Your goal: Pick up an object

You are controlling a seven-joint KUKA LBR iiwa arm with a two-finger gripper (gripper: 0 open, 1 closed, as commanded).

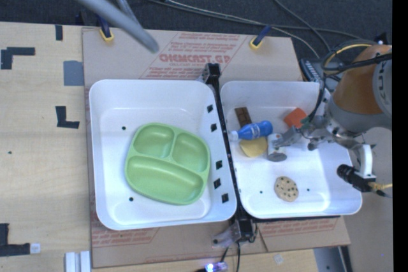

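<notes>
Gripper (278,151) low in right bin (331,200), beside yellow piece (253,148) and bottle (254,131); claw state unclear, possibly empty.

I see two shallow white plastic bins (105,137), smooth and faintly glossy. The green divided plastic plate (168,163) has a soft sheen. Under them lies a matt brown cardboard sheet (191,54) on the pale wooden worktop (38,169). The round speckled cookie (286,188) looks rough.
</notes>
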